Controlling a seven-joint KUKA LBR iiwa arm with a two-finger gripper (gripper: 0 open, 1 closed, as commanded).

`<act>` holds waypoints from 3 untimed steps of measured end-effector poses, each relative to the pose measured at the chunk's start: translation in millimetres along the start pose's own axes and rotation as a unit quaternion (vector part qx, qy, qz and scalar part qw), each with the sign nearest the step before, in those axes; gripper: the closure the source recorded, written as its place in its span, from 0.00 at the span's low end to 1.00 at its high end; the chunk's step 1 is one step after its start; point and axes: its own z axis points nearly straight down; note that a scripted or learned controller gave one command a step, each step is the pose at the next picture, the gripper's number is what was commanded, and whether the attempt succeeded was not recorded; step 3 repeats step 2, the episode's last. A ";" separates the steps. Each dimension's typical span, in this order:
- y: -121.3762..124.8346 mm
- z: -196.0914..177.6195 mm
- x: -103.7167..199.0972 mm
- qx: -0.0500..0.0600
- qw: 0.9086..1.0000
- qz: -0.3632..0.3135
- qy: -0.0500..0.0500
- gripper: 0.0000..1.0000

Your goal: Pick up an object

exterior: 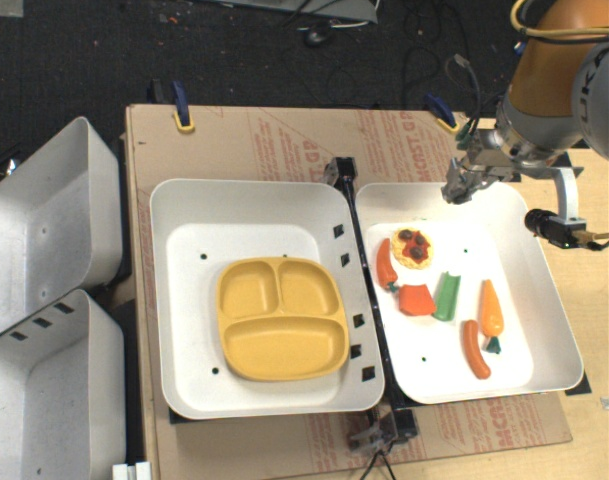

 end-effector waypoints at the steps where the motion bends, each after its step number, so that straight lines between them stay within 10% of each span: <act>1: 0.4 9.1 0.1 0.002 1.000 0.000 0.000 1.00; 3: 8.1 0.1 51.8 0.001 1.000 -0.002 0.001 1.00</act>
